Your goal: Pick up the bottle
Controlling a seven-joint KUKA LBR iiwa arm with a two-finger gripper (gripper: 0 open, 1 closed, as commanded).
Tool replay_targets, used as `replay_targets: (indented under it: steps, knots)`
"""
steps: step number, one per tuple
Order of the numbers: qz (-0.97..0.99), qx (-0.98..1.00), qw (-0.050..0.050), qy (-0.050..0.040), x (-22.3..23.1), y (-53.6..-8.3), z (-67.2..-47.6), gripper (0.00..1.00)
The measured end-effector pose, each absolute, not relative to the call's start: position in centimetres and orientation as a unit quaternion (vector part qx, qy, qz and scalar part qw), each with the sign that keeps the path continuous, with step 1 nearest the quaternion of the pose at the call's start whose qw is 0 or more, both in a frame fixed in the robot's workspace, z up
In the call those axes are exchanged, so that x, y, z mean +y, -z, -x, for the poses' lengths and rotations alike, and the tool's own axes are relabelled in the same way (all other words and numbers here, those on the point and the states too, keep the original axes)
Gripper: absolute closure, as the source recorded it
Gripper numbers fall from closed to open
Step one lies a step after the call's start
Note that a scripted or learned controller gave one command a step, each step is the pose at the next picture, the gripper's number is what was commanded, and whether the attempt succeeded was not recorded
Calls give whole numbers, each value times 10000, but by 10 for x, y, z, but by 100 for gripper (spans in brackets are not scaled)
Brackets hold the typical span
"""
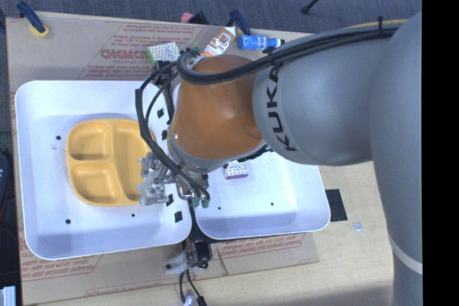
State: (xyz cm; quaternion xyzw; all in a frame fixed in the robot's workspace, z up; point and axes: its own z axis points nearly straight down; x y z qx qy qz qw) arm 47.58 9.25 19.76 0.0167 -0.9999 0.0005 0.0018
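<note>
I see the tool [166,186] at the bins' shared edge beside the yellow tray [100,163]; the bottle [257,42] lies apart.

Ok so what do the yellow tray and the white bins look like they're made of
Yellow tray: probably molded plastic, matte to slightly satin; it has rounded, soft-edged compartments and one even color. White bins: likely thin formed plastic, smooth with a faint sheen; the corners are rounded and the walls shallow and sloped. Painted metal can't be ruled out from this view.

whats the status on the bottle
Tool low at left bin's right edge, beside yellow tray. Bottle far side, behind arm, untouched.
</note>
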Motion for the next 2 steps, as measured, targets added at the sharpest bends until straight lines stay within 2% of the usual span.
replay_targets:
  steps: [1, 2]
  knots:
    - [-186, -9998, 17, -8, 93, -208, -477, 100]
    - [130, -9999, -1, -3, 105, -238, -481, 100]
